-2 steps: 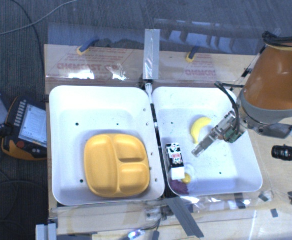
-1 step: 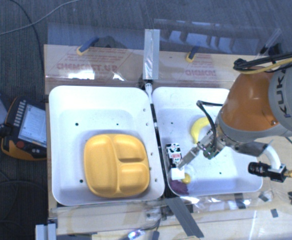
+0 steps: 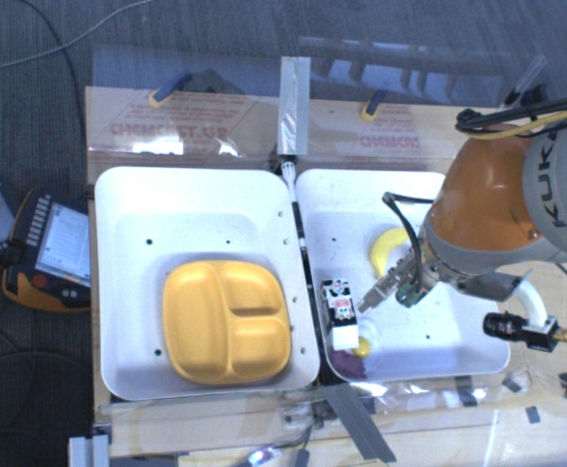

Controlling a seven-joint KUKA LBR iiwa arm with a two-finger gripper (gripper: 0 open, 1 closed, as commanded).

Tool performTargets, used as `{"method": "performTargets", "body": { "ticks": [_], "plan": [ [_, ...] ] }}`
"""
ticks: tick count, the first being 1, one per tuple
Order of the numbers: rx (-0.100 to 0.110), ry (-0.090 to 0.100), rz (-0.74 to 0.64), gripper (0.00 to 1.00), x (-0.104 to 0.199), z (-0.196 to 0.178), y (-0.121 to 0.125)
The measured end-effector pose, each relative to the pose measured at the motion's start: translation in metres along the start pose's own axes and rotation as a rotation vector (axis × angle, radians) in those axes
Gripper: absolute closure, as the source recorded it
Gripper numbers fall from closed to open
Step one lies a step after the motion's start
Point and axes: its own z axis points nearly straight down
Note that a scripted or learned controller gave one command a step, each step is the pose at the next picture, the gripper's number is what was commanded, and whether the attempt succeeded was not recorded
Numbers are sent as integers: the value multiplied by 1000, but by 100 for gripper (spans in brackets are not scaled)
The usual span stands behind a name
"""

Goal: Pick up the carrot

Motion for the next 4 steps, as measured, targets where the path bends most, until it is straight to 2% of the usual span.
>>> {"method": "performTargets", "body": {
  "ticks": [1, 2, 3, 4],
  "plan": [
    [0, 0, 0, 0, 0, 0, 0],
    [-3, -6, 71, 0, -32, -24, 21],
    [1, -4, 164, 0, 72, 8, 55],
    [0, -6, 557, 0, 11, 7, 6]
  ]
}}
